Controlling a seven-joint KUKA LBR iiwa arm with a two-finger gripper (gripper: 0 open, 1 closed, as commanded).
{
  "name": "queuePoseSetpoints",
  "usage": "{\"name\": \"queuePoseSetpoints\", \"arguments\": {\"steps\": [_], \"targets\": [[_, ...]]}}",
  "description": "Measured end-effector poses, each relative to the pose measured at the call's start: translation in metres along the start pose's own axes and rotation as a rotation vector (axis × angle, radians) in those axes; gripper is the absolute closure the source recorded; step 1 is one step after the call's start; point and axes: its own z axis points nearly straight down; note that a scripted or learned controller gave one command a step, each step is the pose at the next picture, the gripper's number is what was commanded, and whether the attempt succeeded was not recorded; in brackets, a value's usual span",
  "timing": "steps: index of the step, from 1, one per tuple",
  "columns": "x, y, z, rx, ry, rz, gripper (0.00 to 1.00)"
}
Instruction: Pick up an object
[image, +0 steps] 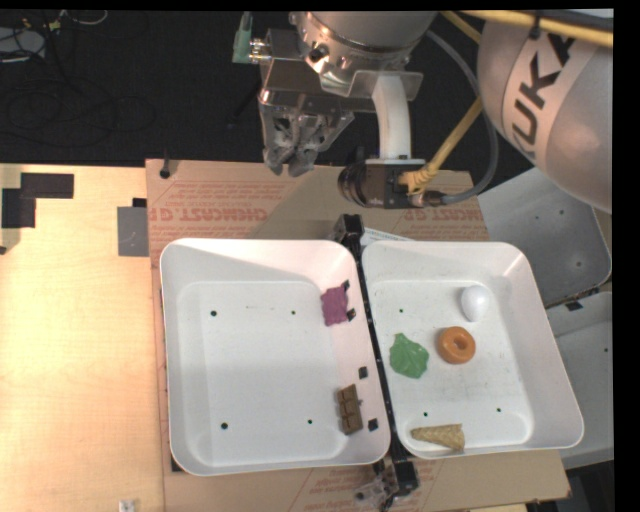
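From the camera view above the table, the fingers (297, 150) hang high over the far edge of the cardboard sheet (215, 205), beyond the back rim of the left bin (190, 300); their tips look drawn close together with nothing between them, though the slant makes the gap hard to read.

Everything that could be picked lies nearer the camera than the fingers. Closest to them is a purple piece (335, 305), below and slightly right of the tips, against the right wall of the left bin; its long axis runs roughly from far to near, parallel to the divide between the bins. Further down the same wall sits a brown block (350, 409) — also lengthwise along that wall, near the bin's front corner.

The right bin (540, 330) holds the rest, all to the right of and well below the fingers: a white rounded object (473, 300) at the far side, an orange ring (457, 346) lying flat just in front of it, a green lump (408, 356) to the ring's left, and a tan wedge (441, 436) at the front rim — its long axis lies crosswise, narrow end pointing left towards the divide
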Motion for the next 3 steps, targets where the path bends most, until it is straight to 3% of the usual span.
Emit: {"name": "queuePoseSetpoints", "arguments": {"steps": [1, 2, 3], "targets": [[-0.098, 0.0, 0.013, 0.003, -0.002, 0.009, 1.0], [-0.029, -0.027, -0.001, 0.001, 0.002, -0.007, 1.0], [-0.024, 0.006, 0.0, 0.0, 0.0, -0.001, 1.0]]}}
